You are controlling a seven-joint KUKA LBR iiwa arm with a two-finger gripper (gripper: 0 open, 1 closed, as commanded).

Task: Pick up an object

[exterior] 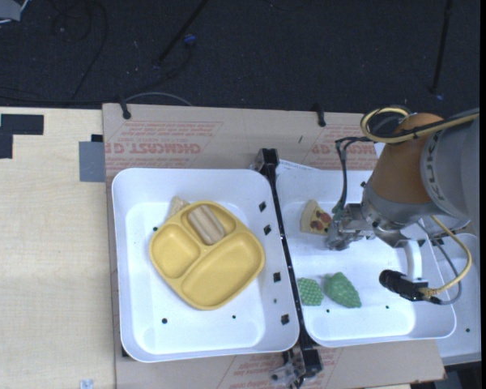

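Pizza slice [313, 216] sits in the right bin [437, 327], near its upper left corner, just beside the gripper [338, 238]. Can't tell the grasp state; nothing visibly held. Green items [341, 289] lie nearer the front. Left bin [138, 331] holds a yellow tray [206, 259]. Judged step: approach, pre-grasp. Next: centre over the slice, descend, close.
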